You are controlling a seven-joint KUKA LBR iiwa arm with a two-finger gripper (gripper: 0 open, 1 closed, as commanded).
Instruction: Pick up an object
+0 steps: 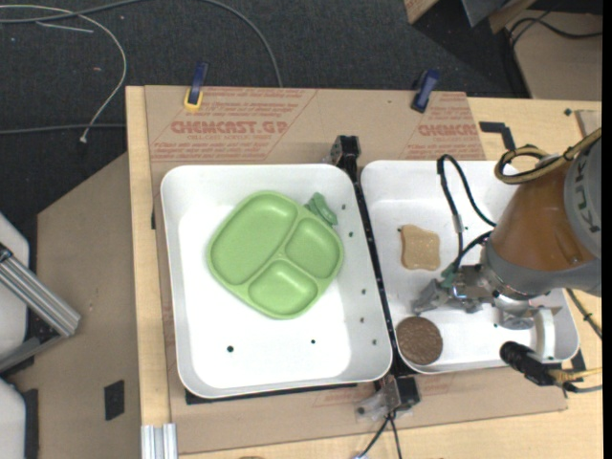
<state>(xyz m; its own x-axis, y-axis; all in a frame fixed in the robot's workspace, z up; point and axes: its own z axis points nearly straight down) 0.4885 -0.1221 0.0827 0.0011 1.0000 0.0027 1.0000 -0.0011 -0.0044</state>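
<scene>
A shallow white left bin (182,285) is sitting on the left half of the bench, and a green divided plate (274,253) is lying flat across its middle, three compartments showing. A small dark green piece (322,209) is resting at the plate's far right edge, touching or just overlapping the rim. A few small dark specks are dotting the bin floor near the plate's near side. To the right, the right bin (382,185) is lying side by side with the first, their walls meeting along a dark seam. Inside it, a tan, roughly square flat piece (420,248) is lying toward the far left part of the floor, apart from everything else. A round brown disc (419,340) is sitting in the near left corner, close to the bin's near wall. Between these two, and slightly right, the gripper (442,293) is hanging low over the bin floor, its metal fingers pointing left; the fingers are looking slightly spread, with nothing visible between them, though the view is too blurred to be sure. The grey arm with its orange band (535,223) is reaching in from the right, black cables looping over it.
</scene>
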